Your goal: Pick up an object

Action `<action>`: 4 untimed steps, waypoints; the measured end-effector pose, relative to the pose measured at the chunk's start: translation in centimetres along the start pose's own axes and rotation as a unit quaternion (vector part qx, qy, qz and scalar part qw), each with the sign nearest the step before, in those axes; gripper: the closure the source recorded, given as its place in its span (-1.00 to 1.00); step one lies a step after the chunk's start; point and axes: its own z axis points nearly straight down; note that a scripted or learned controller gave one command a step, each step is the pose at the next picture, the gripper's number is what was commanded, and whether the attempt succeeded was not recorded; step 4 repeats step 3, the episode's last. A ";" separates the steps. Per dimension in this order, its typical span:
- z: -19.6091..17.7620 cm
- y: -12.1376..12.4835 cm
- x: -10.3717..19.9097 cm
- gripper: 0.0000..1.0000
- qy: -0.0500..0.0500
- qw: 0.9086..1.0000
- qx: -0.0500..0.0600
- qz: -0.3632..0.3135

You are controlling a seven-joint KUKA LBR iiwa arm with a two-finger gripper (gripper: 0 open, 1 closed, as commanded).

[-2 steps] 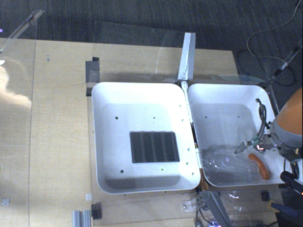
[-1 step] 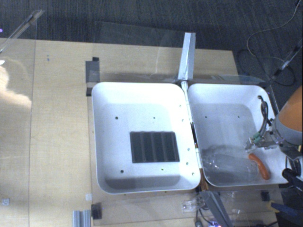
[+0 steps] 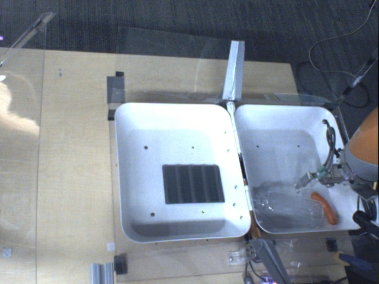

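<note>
A small orange sausage-shaped object [image 3: 326, 208] lies in the right bin [image 3: 278, 129] near its front right corner. Just left of it rests a clear plastic object [image 3: 285, 205], hard to make out against the white floor. My gripper [image 3: 314, 179] reaches in from the right edge and sits low over the right side of this bin, just above and left of the orange object. Nothing shows in its grasp. A dark ribbed rectangular object [image 3: 193, 183] lies flat in the middle of the left bin [image 3: 172, 120].
The arm's orange band [image 3: 366, 144] and cables [image 3: 329, 136] hang over the right bin's right wall. A metal post [image 3: 234, 76] stands behind the joint between the bins. Clear plastic scraps [image 3: 243, 256] lie on the bench in front.
</note>
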 end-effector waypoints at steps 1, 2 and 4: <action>1.2 -0.4 0.0 -1.00 0.001 1.000 0.004 -0.015; 0.0 0.0 0.0 1.00 0.000 1.000 0.000 -0.017; 0.0 0.0 0.0 -1.00 0.000 1.000 0.000 -0.017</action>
